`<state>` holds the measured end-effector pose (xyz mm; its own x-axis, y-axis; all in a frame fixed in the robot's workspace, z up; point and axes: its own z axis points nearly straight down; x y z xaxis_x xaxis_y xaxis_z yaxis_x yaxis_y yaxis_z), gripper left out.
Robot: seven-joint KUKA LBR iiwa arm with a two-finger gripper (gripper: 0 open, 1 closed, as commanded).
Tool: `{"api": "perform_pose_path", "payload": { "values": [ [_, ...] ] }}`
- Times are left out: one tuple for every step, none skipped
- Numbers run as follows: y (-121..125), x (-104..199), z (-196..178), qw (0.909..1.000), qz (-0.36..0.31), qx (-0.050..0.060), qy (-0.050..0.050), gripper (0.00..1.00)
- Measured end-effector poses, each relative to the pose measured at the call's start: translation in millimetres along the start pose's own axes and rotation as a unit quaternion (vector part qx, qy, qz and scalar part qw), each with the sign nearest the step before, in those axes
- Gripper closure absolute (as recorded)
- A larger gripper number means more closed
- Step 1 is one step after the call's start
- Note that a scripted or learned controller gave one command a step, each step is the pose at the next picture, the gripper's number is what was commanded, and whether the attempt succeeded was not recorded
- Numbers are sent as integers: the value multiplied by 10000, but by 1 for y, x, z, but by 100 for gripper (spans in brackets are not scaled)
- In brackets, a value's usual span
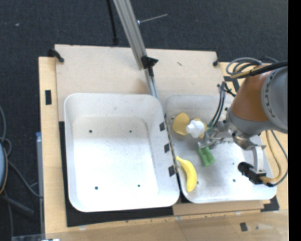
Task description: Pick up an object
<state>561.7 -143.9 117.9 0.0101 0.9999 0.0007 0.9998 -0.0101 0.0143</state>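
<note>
The right bin (226,190) holds four small things. A yellow banana (187,173) lies near its left wall. A green block (206,156) lies in the middle, and a white piece (194,128) rests against a round yellow object (180,124) further back. My gripper (212,139) is low over the bin, just above the green block and to the right of the white piece. The orange band of the arm (248,102) is behind it.
The left bin (72,134) stands beside the right one, their walls meeting in the middle. A slanted metal post (133,29) rises behind the bins. A black clip with cables (251,172) hangs at the right bin's right side.
</note>
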Motion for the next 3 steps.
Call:
{"api": "perform_pose_path", "payload": {
  "values": [
    [-7, -4, -55, 10000, -11, 38, -12, 100],
    [-3, -9, -119, 10000, -63, 26, -16, 100],
    [-2, -10, -127, 10000, -74, 57, -5, 100]
  ]
}}
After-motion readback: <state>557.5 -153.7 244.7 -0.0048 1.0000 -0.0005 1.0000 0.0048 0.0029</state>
